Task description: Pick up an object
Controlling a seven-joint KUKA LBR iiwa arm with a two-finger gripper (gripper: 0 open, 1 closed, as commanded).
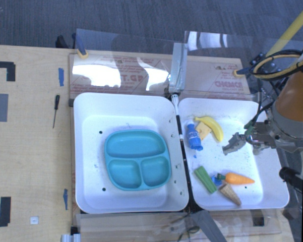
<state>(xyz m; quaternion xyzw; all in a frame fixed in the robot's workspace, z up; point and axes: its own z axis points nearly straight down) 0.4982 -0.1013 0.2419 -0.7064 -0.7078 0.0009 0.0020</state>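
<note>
Tray fills left bin; banana, carrot, perhaps bottle in right bin.

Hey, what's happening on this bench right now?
A robot arm reaches in from the right, its gripper hovering over the right bin. In that bin lie a banana, a blue bottle, a green block and a carrot. The left bin holds a blue divided tray.

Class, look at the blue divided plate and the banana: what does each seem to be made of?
The blue divided plate looks like moulded plastic, smooth and softly glossy, one even colour with rounded compartment walls. The banana is probably a plastic toy: flat uniform yellow, no spots or bruising, though it is too small to be sure.
</note>
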